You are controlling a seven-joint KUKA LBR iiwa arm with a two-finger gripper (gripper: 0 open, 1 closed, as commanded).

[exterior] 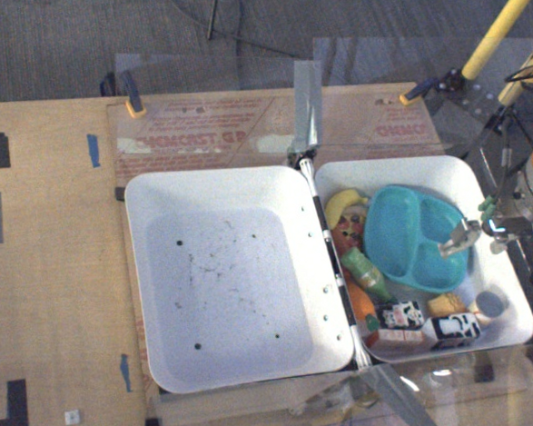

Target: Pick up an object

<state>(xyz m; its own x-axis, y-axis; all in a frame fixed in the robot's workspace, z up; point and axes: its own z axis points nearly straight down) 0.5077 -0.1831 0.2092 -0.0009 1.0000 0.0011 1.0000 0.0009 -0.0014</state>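
Two-finger gripper (457,241) over right rim of teal divided plastic dish (412,236); dish body extends leftward. Jaw state: cannot tell.

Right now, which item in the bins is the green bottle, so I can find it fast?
Look in the right white bin, along its left wall. The small green plastic bottle lies tilted there, between the big teal divided plate and the orange item. It is the only green, narrow thing there.

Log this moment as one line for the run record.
end effector: over the teal dish, right bin | hold: none visible | beside dish: green bottle, black-and-white carton | left bin: specks
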